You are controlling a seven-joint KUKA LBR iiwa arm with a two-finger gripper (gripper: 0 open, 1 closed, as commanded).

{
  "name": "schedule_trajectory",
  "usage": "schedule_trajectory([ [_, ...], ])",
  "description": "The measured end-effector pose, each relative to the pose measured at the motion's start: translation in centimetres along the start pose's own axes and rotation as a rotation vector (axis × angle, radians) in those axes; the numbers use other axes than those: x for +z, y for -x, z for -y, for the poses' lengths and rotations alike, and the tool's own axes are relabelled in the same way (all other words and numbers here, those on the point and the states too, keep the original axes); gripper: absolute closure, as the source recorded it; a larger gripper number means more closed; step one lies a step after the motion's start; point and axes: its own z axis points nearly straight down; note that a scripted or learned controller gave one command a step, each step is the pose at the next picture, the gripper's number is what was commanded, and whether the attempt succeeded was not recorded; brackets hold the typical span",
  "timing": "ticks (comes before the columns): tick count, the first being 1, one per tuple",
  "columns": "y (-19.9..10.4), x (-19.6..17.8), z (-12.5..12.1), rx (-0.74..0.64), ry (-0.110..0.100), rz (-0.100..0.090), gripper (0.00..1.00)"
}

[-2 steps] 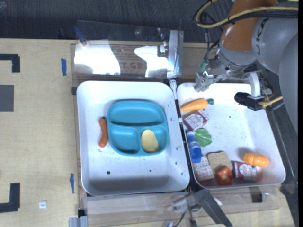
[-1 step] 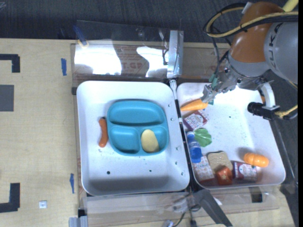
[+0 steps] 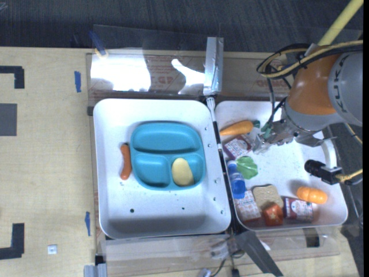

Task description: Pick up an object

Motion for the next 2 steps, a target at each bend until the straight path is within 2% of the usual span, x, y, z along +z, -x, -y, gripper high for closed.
schedule_trajectory([
  [1,1.4,3.7,-5.4,0.145,0.012,0.004,0.00],
  [2,1.4,2.6,-5.5,0.144,0.017,0.007,1.00],
])
